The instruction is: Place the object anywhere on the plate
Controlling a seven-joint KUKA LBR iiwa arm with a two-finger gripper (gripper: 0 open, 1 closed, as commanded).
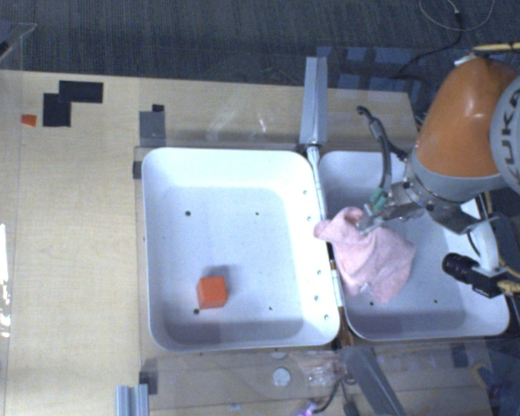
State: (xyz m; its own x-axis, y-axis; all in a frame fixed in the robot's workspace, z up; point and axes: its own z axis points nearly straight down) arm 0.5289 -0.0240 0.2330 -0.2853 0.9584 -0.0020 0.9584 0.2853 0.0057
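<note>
We see the gripper (pixel 369 214) pinching the top edge of a soft, crumpled pink cloth (pixel 374 258) over the right bin (pixel 468 319). A small orange block (pixel 212 292) (blunt-cornered, matte) sits in the left bin (pixel 169 232).

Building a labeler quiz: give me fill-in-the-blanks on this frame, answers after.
1. The orange block lies in the ____ bin.
2. The pink cloth drapes over the divider from the ____ bin.
3. The end effector touches the ____.
4. The arm's band is coloured ____.

Answers: left; right; cloth; orange
</note>
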